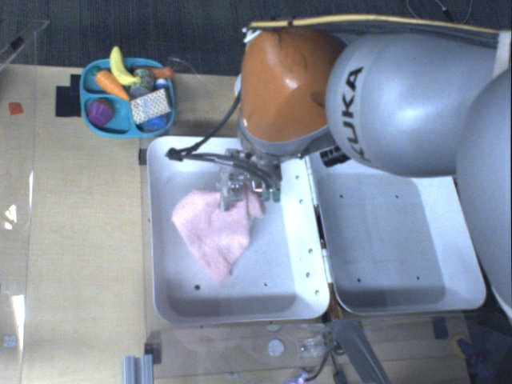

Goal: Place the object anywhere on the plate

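A pale wooden bench (pixel 72 238) under a dark carpeted floor edge carries two shallow white bins side by side. In the left bin (pixel 172 298) lies a pink cloth (pixel 214 232), crumpled and roughly triangular, its broad end up near the bin's middle and its point trailing toward the near wall. The gripper (pixel 242 192) is directly over the cloth's upper right corner, and the metal fingertips reach down to the fabric there; a fold of pink seems to rise against them, but whether the fingers are spread or pressed together on the cloth cannot be told from this angle. Above the gripper the arm's orange band (pixel 280 70) and the grey KUKA arm (pixel 408 86) hang over the back of both bins and cover part of the right bin (pixel 400 246). A black cable (pixel 204 144) runs from the wrist out over the left bin's far rim. Well apart, on the bench beyond the left bin's far left corner, sits a blue divided plate (pixel 94 126) holding toy food: a banana (pixel 122 69), a carrot (pixel 110 84), a purple piece (pixel 100 112) and a patterned block (pixel 150 105).
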Tool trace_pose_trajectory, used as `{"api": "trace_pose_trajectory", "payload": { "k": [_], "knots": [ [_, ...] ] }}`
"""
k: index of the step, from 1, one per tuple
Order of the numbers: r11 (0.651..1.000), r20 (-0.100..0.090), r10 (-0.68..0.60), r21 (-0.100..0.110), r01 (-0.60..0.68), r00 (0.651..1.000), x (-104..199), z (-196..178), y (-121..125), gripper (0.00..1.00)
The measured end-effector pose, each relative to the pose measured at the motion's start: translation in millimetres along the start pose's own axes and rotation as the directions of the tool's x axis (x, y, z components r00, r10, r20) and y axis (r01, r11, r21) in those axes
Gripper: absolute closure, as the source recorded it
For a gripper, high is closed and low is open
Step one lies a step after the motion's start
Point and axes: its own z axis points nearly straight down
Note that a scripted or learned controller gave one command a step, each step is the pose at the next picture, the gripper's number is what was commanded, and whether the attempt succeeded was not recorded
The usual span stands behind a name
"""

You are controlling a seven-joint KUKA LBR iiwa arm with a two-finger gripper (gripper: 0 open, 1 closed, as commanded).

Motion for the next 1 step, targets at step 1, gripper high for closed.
{"api": "trace_pose_trajectory", "payload": {
  "k": [1],
  "knots": [
    [1.0, 0.001, 0.0, 0.0, 0.0, 1.0, -0.2, -0.2, -0.3, 0.0]
  ]
}}
